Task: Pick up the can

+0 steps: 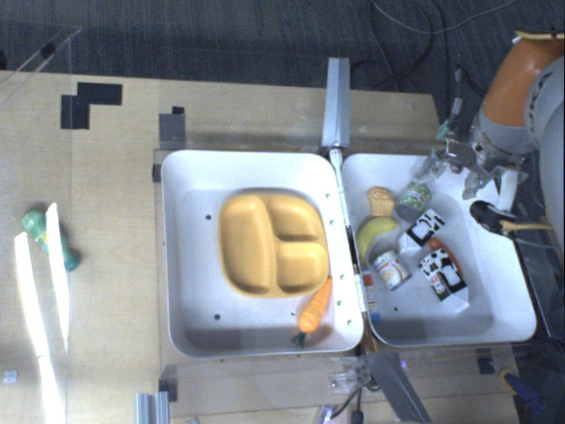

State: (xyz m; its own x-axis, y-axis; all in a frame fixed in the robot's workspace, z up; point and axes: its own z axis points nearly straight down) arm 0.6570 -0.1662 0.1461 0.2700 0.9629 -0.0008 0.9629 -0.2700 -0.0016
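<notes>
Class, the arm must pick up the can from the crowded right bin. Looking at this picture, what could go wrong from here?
1. The can lies tilted against the yellow fruit, so it may roll or slip as the gripper closes.
2. Black-and-white boxes and a second can crowd it; the gripper might nudge or grab one instead.
3. The can sits near the bin wall, leaving little clearance.

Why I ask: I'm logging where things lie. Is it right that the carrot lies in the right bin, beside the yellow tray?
Not quite. The camera view shows the carrot in the left bin, not the right one. The rest holds: it lies beside the yellow tray, at its lower right corner.
</notes>
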